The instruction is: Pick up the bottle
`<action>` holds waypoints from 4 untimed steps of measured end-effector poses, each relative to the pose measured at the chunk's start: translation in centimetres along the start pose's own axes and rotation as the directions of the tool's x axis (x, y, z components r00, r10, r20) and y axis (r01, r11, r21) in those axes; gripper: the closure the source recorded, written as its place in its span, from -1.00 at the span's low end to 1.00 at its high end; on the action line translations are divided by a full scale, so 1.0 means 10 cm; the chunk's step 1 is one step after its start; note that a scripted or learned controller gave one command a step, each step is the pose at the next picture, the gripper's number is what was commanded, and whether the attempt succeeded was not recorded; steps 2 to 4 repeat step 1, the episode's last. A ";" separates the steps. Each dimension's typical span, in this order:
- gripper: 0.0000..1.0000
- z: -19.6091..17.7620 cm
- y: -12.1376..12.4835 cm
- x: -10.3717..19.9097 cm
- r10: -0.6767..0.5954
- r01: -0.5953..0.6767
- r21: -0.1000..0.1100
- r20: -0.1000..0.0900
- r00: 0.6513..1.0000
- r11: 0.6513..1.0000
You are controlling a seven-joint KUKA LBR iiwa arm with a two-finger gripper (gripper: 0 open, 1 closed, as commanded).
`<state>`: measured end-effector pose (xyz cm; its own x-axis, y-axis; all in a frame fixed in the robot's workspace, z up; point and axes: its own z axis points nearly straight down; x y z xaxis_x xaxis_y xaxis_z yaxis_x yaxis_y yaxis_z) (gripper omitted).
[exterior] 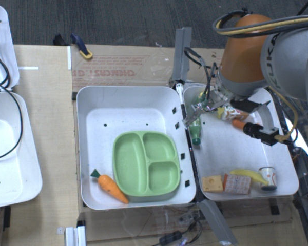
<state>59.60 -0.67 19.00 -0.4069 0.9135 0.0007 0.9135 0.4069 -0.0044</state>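
Seemingly unlabelled green bottle beneath gripper, writing illegible.

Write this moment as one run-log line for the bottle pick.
arm: over right bin | claw: above green bottle | bottle: at bin's left wall | lifted: not yet

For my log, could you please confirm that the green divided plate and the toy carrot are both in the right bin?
Not quite: the camera view shows the green divided plate and toy carrot both in the left bin, not the right bin.
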 end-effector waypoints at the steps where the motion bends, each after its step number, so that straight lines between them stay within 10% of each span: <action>1: -1.00 0.00 0.00 0.00 0.000 0.000 0.000 0.000 1.000 1.000; 4: -1.00 0.00 0.00 0.00 0.000 0.000 0.000 0.000 1.000 1.000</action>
